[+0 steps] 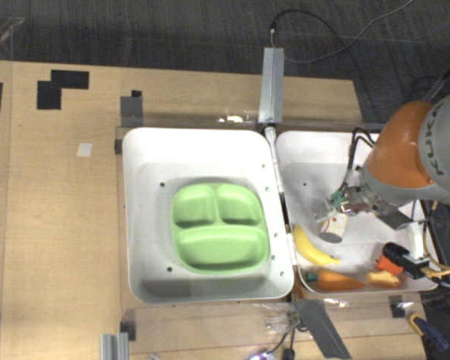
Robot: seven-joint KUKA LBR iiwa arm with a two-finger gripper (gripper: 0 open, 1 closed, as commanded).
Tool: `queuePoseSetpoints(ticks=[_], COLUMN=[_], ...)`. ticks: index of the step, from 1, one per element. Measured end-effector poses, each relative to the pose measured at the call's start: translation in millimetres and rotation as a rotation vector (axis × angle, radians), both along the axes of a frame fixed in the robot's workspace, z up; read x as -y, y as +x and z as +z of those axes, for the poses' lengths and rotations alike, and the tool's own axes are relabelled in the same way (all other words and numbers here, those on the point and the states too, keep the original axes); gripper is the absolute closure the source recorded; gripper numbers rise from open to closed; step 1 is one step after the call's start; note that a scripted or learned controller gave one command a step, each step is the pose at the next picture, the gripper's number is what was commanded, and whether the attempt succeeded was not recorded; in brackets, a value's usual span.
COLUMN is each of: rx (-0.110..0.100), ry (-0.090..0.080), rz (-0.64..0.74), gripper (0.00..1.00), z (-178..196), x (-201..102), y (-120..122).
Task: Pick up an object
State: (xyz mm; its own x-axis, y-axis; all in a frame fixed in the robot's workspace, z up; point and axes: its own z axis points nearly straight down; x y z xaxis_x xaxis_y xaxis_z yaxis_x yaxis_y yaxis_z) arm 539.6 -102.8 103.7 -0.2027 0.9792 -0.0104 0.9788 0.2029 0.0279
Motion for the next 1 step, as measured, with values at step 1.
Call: queuePoseSetpoints(ticks=[1], rx=[-0.022], ry=[0.004], rz=[0.010], gripper=[1.00], z=[119.3], x=[-35.7], y=[25.9])
